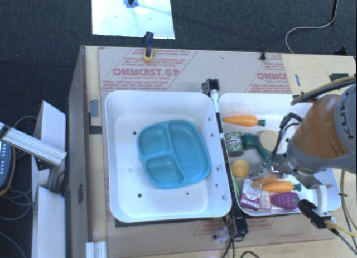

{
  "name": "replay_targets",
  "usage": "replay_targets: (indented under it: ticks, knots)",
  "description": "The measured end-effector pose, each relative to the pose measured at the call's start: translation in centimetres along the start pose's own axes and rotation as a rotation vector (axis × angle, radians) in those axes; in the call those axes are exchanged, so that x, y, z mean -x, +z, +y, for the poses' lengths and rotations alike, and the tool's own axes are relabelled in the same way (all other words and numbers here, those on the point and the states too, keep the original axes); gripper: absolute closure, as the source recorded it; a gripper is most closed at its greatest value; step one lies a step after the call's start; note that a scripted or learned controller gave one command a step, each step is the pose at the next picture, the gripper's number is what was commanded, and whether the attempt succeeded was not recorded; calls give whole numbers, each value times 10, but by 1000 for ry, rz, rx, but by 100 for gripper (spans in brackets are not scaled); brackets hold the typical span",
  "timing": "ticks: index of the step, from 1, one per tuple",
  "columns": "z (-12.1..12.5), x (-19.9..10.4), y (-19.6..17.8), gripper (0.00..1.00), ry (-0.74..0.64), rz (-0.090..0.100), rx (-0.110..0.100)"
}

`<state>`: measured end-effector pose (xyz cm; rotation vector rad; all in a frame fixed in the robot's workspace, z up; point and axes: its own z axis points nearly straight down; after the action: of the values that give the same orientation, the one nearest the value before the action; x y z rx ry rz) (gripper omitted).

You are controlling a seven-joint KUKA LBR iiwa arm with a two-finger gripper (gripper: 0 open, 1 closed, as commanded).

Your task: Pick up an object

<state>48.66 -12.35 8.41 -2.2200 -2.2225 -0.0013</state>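
Observation:
The right bin (279, 106) holds several toy foods. A carrot (241, 120) lies near its far wall. A green-labelled can (233, 143), a dark green piece (255, 141) and a pale round item (269, 138) sit mid-bin. A yellow lemon (240, 168) rests by the left wall. A second carrot (277, 186), purple grapes (284, 200) and a pink-and-white carton (254, 198) crowd the near edge. My gripper (269, 167) hangs low over the bin's middle, just above the second carrot and right of the lemon. The wrist hides what lies under it.
The left bin (120, 139) carries a blue divided plate (173, 153). A black-and-white bar (218, 123) runs along the divider between the bins. The arm's orange band (323, 125) covers the right bin's right side. Cables lie near the bench's front edge.

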Motion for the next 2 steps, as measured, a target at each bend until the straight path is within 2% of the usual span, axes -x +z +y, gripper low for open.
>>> replay_targets:
  ticks: [1,2]
  knots:
    - [47,35,0,0,0,-2,2]
    - [4,-16,-1,0,5,-11,6]
